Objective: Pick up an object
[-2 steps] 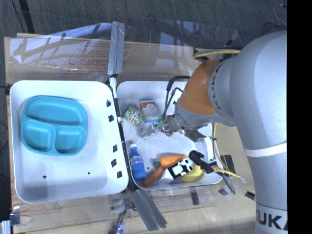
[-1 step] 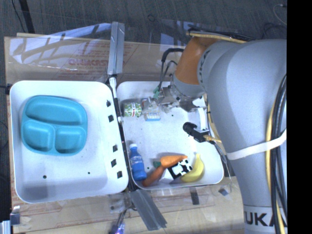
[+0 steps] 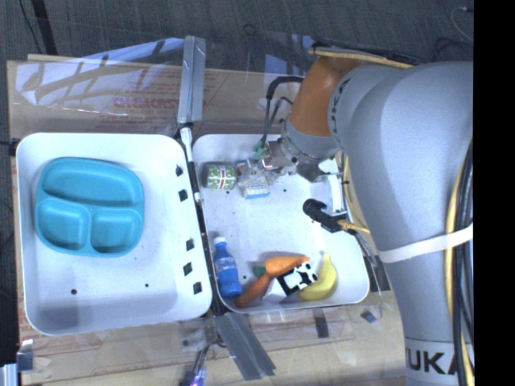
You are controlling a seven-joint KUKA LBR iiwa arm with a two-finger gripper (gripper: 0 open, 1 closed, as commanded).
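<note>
- The claw (image 3: 256, 180) is low in the far half of the right bin (image 3: 273, 225), close to the back wall. From this angle I cannot tell whether it is spread or pressed together.
- Just beside it, toward the divider between the bins, a green can (image 3: 219, 175) lies on its side near the bin's left wall. I cannot tell whether can and claw touch.
- The middle of the right bin's floor is bare white, leaving open room between the claw and the things crowded along the near wall.
- Along that near edge are:
  - a blue bottle (image 3: 225, 268) against the left wall;
  - a carrot (image 3: 282, 264);
  - a brown-orange piece (image 3: 251, 293) just below the carrot;
  - a black-and-white item (image 3: 298, 281);
  - a banana (image 3: 323, 281) in the near right corner.
- The grey arm (image 3: 402, 175) overhangs the bin's right rim.
- The left bin (image 3: 105, 289) holds a blue divided tray (image 3: 88, 205) in its far part, with bare floor on the near side.
</note>
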